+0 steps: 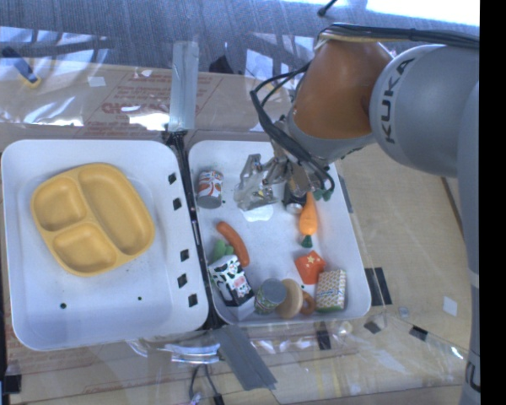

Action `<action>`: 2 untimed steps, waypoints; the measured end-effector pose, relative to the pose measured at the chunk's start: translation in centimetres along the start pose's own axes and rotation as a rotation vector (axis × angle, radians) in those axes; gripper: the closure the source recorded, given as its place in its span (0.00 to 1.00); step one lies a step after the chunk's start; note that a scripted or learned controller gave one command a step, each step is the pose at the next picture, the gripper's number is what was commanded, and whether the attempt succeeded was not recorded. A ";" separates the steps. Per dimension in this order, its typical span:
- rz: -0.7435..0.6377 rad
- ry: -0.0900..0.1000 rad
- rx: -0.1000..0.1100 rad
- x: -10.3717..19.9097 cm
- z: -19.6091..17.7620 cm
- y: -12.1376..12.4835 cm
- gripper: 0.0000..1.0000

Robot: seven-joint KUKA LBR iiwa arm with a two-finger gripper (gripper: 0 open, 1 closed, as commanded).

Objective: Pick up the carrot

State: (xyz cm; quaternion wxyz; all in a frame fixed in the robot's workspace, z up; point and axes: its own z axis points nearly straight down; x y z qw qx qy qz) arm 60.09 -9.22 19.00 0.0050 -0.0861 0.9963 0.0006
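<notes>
Nearest the camera, along the right bin's (354, 260) front edge, sit a cow-patterned carton (229, 280), a round tin (270, 296) and a textured block (331, 289); just behind, a smooth red sausage shape (234, 242). Farther back lies the carrot (309, 216), a tapered orange cone, free on the white plastic. My gripper (255, 184) hovers just left of it, grasping nothing, and I cannot tell its spread. I judge this the approach: next I must shift right and descend over the carrot.

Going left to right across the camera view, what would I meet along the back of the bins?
Yellow three-compartment plastic plate → small red-and-white can → metal two-finger gripper → orange toy carrot with green top.
</notes>
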 end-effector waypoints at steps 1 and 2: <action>-0.122 0.010 0.001 4.4 0.6 -9.0 1.00; 0.286 0.007 0.003 4.3 -1.8 -5.6 1.00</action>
